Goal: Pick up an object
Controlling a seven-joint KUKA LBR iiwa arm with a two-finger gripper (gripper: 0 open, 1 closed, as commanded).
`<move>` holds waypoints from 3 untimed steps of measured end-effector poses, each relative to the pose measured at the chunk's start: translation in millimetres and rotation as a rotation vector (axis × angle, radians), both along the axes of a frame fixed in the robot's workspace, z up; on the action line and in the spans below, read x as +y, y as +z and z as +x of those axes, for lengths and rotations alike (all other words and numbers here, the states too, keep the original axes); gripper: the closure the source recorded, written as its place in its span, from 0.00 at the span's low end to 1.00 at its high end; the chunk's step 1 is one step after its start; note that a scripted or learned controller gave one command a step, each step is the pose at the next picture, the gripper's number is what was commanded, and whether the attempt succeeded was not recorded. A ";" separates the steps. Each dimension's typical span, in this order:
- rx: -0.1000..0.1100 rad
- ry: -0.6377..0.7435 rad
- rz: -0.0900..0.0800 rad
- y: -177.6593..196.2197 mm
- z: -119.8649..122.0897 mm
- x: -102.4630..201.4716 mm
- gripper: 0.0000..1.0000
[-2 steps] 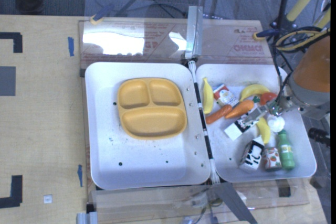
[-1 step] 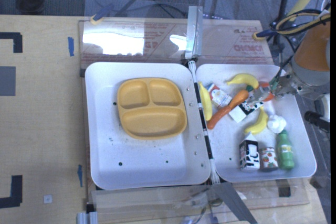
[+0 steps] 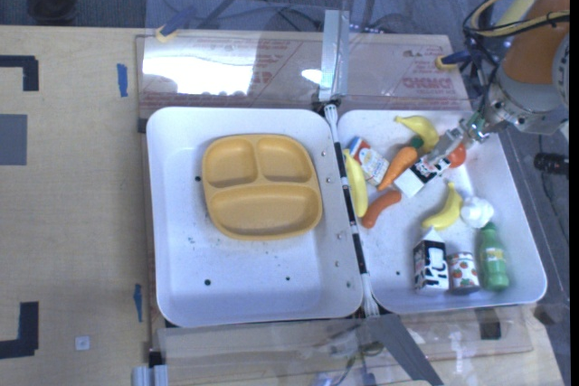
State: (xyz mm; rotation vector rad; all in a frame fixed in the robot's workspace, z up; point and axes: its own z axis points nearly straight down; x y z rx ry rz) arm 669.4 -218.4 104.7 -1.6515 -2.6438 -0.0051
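The table (image 3: 72, 194) carries two shallow white bins side by side. The left bin (image 3: 181, 285) holds a yellow divided plate (image 3: 261, 185) near its centre. The right bin (image 3: 520, 271) holds the small items: a milk carton (image 3: 431, 265), a can (image 3: 462, 271) and a green bottle (image 3: 492, 256) in a row at its 6 o'clock edge; a banana (image 3: 443, 211) near centre; a second banana (image 3: 418, 127) at 12 o'clock; a carrot (image 3: 400, 164) just below that banana.

The arm (image 3: 534, 59) enters at the bin's 2 o'clock corner. The jaws (image 3: 472, 133) sit low over the bin's upper right area; whether they are parted or closed cannot be told at this resolution.

A small black-and-white item with a red end (image 3: 440, 163) lies just beside the jaws, at their 8 o'clock. Its long axis runs from 8 o'clock to 2 o'clock, roughly in line with the approach. It is judged the nearest candidate for the pick. Contact between it and the jaws cannot be confirmed, and nothing is visibly gripped
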 end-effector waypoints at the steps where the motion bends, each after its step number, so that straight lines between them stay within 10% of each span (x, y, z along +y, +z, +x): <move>1: -0.031 0.002 -0.014 16.1 6.3 -2.1 1.00; 2: -0.031 0.344 -0.016 122.2 -0.6 64.1 1.00; 3: -0.027 0.659 -0.009 119.3 -72.7 159.3 1.00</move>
